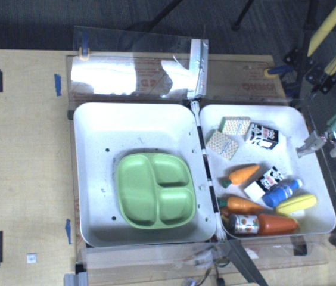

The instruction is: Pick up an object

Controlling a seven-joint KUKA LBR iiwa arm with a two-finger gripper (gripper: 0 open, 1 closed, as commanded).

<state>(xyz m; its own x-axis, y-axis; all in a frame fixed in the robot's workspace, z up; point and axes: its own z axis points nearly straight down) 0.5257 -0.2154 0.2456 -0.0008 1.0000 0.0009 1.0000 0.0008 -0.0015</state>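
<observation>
So there are 2 white bins sitting side by side on the bench [25, 159]. The left bin [90, 130] has just 1 thing in it, a green divided plate [155, 189] with 3 compartments, lying flat toward the bin's near right part.

The right bin [293, 115] is where all the pickable stuff is. At the far end there's a patterned packet [235, 126] and a second patterned packet [224, 145] touching it, tilted, just beside the divider between the bins. Next to those is a black and white carton [262, 136]. Around the middle lies an orange carrot [243, 174], and to its right another black and white box [266, 180], tilted. A blue bottle [282, 193] lies just beside that box, with a yellow banana-looking piece [296, 204] touching it on the near side. Along the near wall there's a second carrot [242, 205], a small can [243, 223] with a red label, and a red-orange piece [278, 224], all crowded together and touching.

The hand [323, 140] is over at the right rim of the right bin, hanging above the wall, well apart from the pile. It's small and kinda blurry there, so I honestly can't tell whether it's open or closed, and nothing looks to be in it.

A clear plastic sheet [138, 70] stands behind the left bin.
</observation>
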